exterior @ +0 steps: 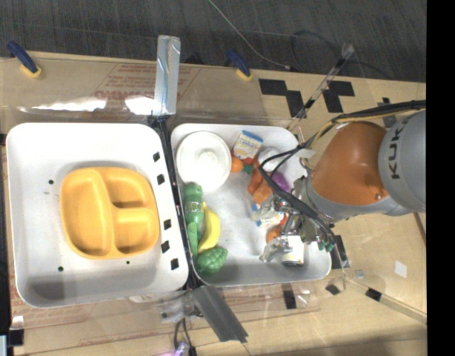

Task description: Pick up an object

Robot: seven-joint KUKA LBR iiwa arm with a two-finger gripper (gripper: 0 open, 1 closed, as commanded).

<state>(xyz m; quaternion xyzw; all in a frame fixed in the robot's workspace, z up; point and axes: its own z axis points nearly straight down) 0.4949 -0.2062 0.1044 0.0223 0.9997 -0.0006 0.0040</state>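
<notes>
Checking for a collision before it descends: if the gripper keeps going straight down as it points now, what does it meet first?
Probably the small white object beneath the gripper in the right bin, though depth is unclear from above.

Reached in from the right over the right bin, end effector low among small cluttered items near the front corner. Held a white bowl, green toys and a banana along the bin's left side. Carried a yellow divided tray in the left bin.

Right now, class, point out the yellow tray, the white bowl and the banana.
yellow tray (109, 210), camera view, centre divider
white bowl (204, 156), camera view, inner base
banana (210, 227), camera view, yellow middle
</notes>
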